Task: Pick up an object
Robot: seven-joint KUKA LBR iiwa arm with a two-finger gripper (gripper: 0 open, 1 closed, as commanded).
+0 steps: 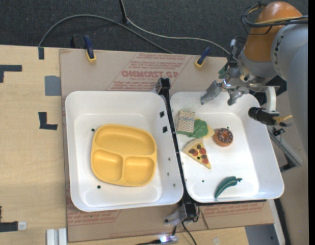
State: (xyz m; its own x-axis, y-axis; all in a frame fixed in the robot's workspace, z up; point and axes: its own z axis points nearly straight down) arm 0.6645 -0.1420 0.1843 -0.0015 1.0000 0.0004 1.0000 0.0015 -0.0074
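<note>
My gripper [219,96] hangs over the far edge of the right bin [263,163], its two grey fingers spread open with nothing between them. Below it in that bin lie a waffle-patterned piece [186,120] touching a green leafy toy [200,128], a brown donut [223,137], a pizza slice [198,153] and a green pepper [227,185] near the front edge. All of these rest on the bin floor, apart from the gripper.
The left bin [76,137] holds a yellow divided plate [124,154]. A black divider clip [163,87] sits where the two bins meet at the back. Blue and yellow clamps [89,49] pin the cardboard sheet, and a cable [122,22] runs across the back.
</note>
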